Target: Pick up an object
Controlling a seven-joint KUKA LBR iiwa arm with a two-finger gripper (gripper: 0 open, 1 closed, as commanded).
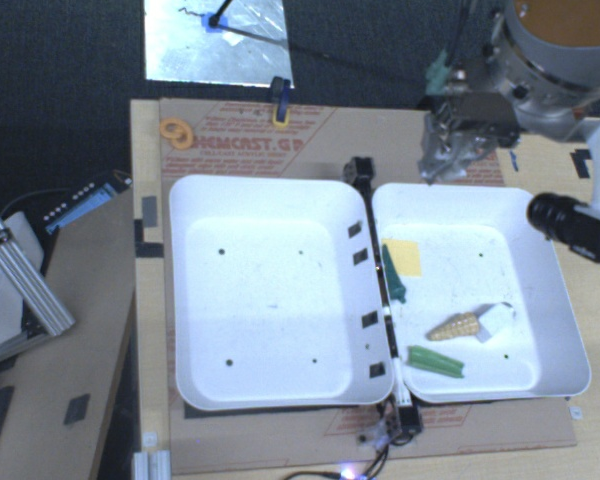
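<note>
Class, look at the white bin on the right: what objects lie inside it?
Inside the right bin: a yellow square, a dark green piece by the left wall, a ridged tan cone touching a small white block, and a green bar.

We see the arm [565,28] cut off by the top and right edges, only its lower part in frame. The gripper [448,153] is blurred, so we cannot tell how its fingers stand. The black device [575,223] at right runs off the edge, and the cardboard's [245,133] red print is too small to read.
</note>
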